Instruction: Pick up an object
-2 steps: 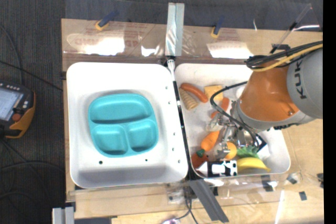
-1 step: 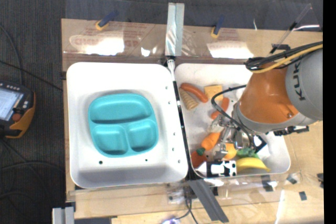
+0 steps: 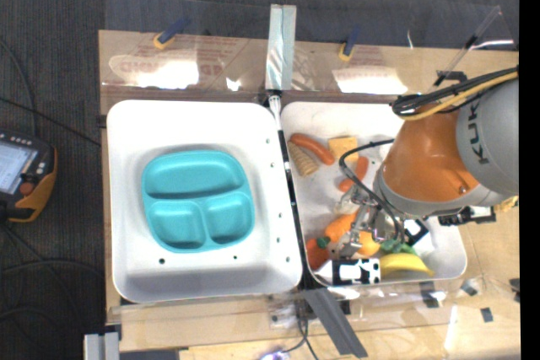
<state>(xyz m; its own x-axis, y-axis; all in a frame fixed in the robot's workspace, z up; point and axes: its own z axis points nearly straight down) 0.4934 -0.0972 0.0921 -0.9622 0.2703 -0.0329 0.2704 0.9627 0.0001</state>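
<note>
My gripper (image 3: 364, 225) is low inside the right bin (image 3: 447, 261), among a heap of toy food near the bin's front. An orange piece (image 3: 338, 228) lies just left of it and another orange piece (image 3: 369, 247) sits right below it. A yellow banana (image 3: 406, 265), a green piece (image 3: 395, 247), a black-and-white block (image 3: 356, 271) and a red piece (image 3: 315, 254) crowd the front wall. The arm's orange band (image 3: 426, 160) hides the middle of the bin.
A hot dog (image 3: 309, 151) and a tan cheese wedge (image 3: 342, 147) lie at the right bin's back left. The left bin (image 3: 126, 139) holds a teal divided plate (image 3: 198, 198). A handheld pendant (image 3: 25, 173) rests on the floor at far left.
</note>
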